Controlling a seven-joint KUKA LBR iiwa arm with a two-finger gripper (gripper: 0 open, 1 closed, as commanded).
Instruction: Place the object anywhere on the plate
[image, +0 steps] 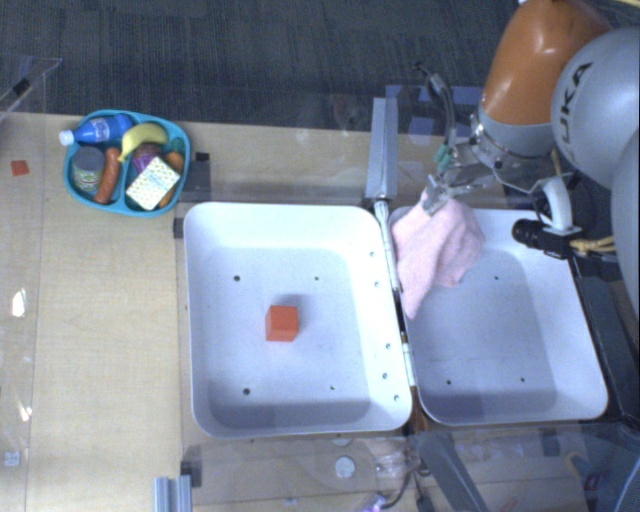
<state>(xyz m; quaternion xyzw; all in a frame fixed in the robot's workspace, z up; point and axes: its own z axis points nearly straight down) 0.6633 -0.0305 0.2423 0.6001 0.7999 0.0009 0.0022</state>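
You see 1 pink cloth (436, 250) pinched in the hand (440, 192) at upper right, 1 orange block (282, 323) in the left of 2 bins (215, 300).

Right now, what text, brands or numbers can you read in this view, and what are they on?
"UKA", the visible end of the maker's name, on the grey arm housing at the upper right.
The blue bottle in the blue tray has a label too small to read.
Nothing else legible.
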